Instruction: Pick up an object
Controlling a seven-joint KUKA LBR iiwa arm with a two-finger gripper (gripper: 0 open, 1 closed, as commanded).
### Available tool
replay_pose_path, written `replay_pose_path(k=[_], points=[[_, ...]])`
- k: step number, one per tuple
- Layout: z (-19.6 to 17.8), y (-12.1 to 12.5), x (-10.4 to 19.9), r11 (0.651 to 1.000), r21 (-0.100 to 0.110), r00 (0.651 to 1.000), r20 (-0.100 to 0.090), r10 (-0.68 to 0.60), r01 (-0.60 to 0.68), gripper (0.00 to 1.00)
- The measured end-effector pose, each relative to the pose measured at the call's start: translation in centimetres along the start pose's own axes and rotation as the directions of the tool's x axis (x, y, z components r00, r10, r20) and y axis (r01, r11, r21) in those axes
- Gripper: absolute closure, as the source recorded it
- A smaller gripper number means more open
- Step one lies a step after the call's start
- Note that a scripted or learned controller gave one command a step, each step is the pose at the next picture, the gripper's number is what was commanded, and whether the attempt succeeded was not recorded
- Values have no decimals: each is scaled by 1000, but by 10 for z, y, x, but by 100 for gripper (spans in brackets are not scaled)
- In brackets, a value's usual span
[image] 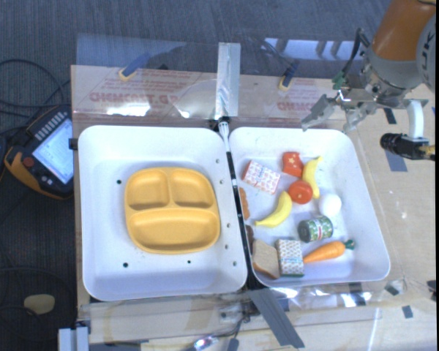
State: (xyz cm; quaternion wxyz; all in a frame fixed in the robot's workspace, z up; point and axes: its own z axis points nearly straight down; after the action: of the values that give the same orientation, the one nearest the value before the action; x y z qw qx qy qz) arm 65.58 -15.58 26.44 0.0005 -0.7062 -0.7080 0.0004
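Observation:
The right bin [362, 196] holds several toy foods: a pink-and-white packet [262, 176], a red strawberry-like piece [292, 162], a small banana [312, 174], a tomato [301, 191], a larger banana [278, 210], a white egg [329, 205], a green can [316, 229], a carrot [325, 251], a patterned box [290, 257] and a bread slice [264, 260]. My gripper [331, 117] hangs above the far rim of this bin, at its back right. Its two fingers are spread, it is open, and nothing sits between them.
A yellow divided plate [173, 209] lies in the left bin [95, 196]. A teach pendant [47, 152] with cables rests on the floor at far left. A black fitting [404, 145] juts out beside the right bin, under the arm.

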Motion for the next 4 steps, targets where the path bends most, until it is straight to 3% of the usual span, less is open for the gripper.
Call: replay_pose_path(k=[1, 2, 3, 4], points=[[154, -19, -4, 995, -25, 995, 10, -95, 95, 0], [144, -18, -5, 995, -27, 996, 12, -93, 93, 100], [163, 1, -15, 990, 30, 990, -14, -139, 140, 100], [174, 4, 5, 969, 26, 969, 1, -247, 247, 100]])
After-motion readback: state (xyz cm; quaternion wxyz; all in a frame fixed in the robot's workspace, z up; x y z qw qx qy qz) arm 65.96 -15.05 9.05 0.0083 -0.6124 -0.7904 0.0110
